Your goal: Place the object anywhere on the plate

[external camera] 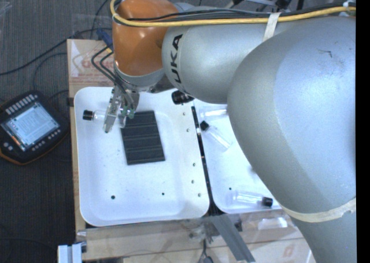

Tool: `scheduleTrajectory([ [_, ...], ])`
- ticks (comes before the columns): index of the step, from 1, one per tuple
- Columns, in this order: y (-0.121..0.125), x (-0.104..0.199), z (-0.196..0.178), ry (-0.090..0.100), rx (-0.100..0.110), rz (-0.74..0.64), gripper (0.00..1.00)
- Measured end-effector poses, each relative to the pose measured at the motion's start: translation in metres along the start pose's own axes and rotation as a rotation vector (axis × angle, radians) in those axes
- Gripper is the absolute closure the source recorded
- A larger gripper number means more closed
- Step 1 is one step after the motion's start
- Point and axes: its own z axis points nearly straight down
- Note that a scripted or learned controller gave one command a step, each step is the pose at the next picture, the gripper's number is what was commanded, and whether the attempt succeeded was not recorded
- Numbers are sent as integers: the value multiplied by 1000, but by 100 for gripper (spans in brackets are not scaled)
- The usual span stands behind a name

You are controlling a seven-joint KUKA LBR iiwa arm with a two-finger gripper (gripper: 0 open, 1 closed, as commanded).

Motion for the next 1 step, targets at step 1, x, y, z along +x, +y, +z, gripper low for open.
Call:
scheduleTrajectory([
  [1,10,-21,-49,-3,-2,-557,100],
])
